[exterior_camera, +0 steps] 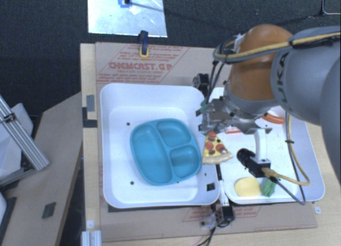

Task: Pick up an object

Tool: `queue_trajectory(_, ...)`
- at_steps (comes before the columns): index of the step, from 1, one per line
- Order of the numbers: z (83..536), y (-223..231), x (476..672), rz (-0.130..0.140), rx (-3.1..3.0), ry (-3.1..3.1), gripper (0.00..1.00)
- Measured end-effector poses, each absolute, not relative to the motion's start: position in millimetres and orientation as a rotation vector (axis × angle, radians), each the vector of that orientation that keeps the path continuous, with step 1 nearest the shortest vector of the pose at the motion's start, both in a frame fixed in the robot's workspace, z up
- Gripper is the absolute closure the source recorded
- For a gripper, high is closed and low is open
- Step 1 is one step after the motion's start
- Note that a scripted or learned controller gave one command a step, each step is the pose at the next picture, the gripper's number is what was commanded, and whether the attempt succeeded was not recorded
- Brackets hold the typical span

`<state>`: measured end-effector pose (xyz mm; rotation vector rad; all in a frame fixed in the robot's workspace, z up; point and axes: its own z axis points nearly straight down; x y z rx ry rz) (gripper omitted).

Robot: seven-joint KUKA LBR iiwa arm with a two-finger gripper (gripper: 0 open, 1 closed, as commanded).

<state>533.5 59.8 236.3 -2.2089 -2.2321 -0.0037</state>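
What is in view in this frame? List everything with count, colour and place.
White shallow plastic bins: two, side by side on the bench.
Blue divided plastic plate: one, in the left bin.
Toy pizza slice: one, yellow with red dots, over the divide between the bins, just below the gripper.
Yellow rounded toy: one, right bin, near edge.
Green toy piece: one, beside the yellow toy.
Arm: one, grey and orange, from the right.
Gripper: one, above the pizza slice.
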Motion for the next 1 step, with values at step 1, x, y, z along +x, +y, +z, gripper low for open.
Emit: queue_trajectory(1, 238.4, 102.4, 516.2, -0.003, -2.209, -2.231, 1.00)
